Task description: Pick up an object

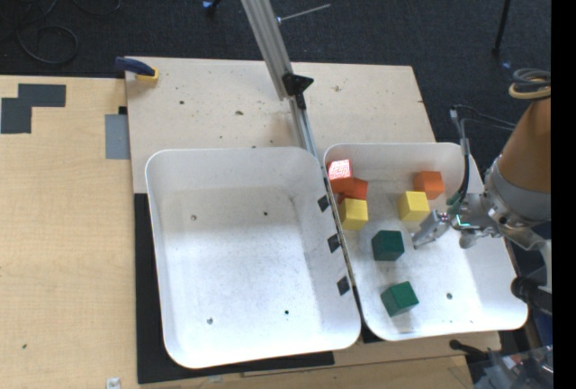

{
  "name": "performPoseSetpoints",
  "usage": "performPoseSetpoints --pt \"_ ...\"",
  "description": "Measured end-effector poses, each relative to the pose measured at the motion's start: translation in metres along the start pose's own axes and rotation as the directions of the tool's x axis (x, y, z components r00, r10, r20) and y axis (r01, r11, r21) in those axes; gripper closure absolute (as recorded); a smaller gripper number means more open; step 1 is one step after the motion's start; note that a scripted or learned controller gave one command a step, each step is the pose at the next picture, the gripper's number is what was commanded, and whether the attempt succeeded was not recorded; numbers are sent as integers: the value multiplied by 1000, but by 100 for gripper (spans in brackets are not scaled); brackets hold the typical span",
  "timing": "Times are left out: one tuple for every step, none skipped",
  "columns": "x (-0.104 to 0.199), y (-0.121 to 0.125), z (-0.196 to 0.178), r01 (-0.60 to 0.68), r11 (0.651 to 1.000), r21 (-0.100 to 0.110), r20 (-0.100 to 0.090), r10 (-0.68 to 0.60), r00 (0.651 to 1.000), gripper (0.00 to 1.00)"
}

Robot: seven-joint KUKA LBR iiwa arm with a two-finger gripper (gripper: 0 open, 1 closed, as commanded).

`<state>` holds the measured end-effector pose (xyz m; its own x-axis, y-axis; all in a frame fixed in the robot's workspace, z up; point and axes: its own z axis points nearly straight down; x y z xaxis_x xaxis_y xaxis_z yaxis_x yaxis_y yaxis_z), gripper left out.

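Two white bins on the tabletop (pixel 216 104), blocks in the right one.

Six blocks lie in the right bin (pixel 486 311): an orange block (pixel 349 189) and a yellow block (pixel 355 212) touching by the left wall, a pale pink-white block (pixel 339 169) just above them, a second orange block (pixel 428 184), a second yellow block (pixel 415 205), a dark green block (pixel 388 245) and a lighter green block (pixel 399 297). The hand (pixel 441 229) hangs just right of the dark green block, grasping nothing I can see; whether its grip is released or clenched, I cannot tell. The left bin (pixel 171 198) shows dark specks. No writing is readable.
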<state>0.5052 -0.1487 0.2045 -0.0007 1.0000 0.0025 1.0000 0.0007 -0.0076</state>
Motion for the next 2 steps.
performPoseSetpoints --pt "-1 1 -2 -4 1000 -5 1 4 1000 0" --pt "6 3 60 -3 1000 2 -1 3 1000 0"
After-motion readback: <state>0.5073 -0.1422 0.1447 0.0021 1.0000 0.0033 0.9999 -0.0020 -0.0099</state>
